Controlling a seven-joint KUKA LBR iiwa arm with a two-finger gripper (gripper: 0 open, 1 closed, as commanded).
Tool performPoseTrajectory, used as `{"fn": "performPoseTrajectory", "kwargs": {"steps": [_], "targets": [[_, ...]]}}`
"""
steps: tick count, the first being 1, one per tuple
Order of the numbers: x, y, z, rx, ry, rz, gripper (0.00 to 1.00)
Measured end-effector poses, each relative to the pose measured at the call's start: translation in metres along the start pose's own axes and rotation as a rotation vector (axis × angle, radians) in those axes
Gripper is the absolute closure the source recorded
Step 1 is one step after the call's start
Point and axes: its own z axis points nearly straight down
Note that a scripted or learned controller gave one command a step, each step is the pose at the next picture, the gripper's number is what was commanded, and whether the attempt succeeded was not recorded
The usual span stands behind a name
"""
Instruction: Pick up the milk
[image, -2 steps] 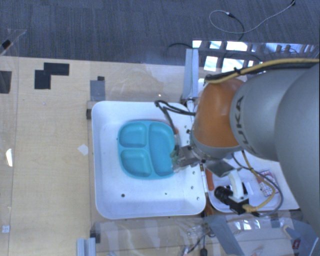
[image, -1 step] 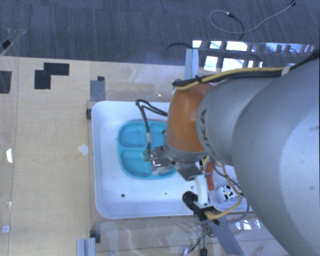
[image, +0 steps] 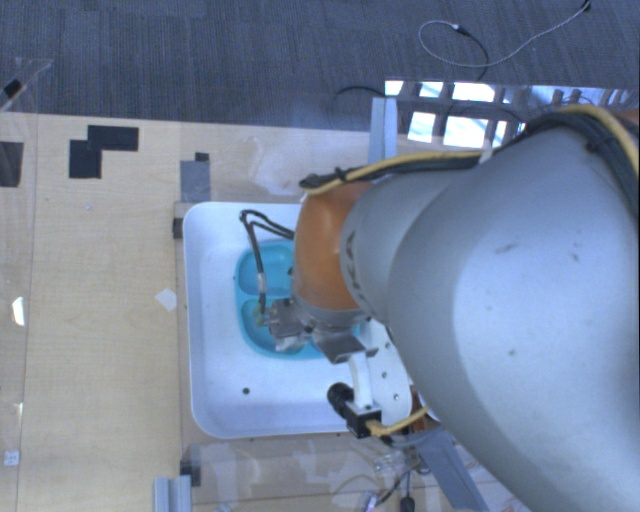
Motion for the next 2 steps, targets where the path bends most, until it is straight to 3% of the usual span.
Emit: {"fn": "performPoseTrajectory", "kwargs": {"steps": [1,2], "targets": [[0.027,0.005,-0.137,-0.005,0.002,0.462,1.0],[0.028,-0.016,-0.185,-0.005,0.002,0.54,1.0]]}}
